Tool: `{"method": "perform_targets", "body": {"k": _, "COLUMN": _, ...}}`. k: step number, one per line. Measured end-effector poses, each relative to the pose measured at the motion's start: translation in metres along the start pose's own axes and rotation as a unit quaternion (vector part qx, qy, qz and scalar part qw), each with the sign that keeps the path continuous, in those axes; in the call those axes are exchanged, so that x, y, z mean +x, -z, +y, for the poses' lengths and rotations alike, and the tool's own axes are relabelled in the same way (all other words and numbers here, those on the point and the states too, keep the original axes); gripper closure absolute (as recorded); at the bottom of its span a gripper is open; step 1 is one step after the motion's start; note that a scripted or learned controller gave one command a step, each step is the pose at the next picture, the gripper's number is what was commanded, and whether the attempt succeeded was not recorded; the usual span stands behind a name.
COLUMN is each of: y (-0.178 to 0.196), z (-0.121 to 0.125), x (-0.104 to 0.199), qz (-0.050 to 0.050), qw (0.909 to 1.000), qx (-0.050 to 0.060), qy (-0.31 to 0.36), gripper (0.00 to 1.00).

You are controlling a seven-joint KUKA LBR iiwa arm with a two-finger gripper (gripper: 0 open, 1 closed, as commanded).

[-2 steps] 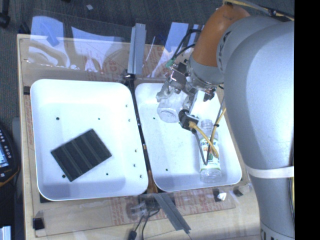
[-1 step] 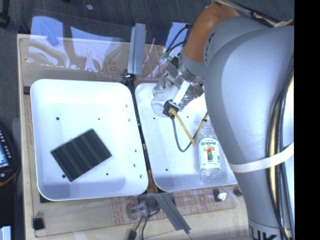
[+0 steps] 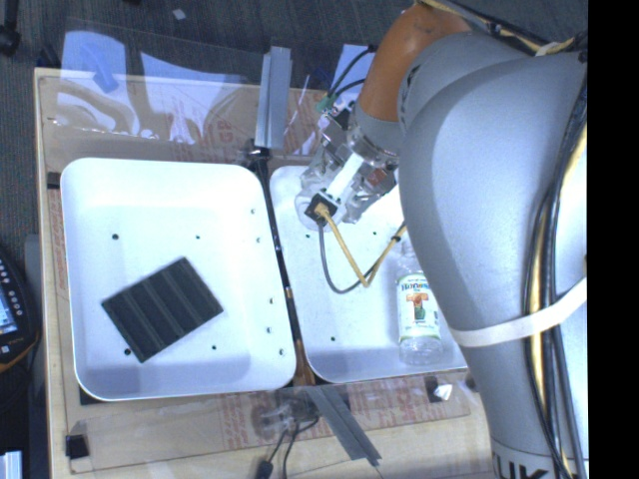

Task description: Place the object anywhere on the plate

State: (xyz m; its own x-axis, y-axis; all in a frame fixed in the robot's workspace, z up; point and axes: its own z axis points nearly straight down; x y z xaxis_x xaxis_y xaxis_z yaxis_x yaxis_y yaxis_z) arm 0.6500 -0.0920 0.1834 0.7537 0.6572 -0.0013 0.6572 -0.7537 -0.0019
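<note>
One bottle [image 3: 417, 309]: lies in right bin, near side
Gripper [image 3: 326, 181]: over that bin's far left; grip state cannot be told
Plate [image 3: 163, 308]: left bin; grasp bottle mid-body, crosswise

- My left bin [image 3: 150, 203] has bare floor above and beside the dark plate [image 3: 163, 308].
- In the right bin [image 3: 334, 342], a bottle [image 3: 419, 314] lies beside my arm [image 3: 489, 198]; the floor left of it is bare.
</note>
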Motion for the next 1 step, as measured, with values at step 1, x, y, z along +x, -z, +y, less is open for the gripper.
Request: {"method": "perform_targets", "body": {"k": 1, "y": 0.0167, "z": -0.0558, "x": 0.0083, "qz": -0.002, "qw": 0.9953, "qx": 0.003, "qy": -0.097, "gripper": 1.00}}
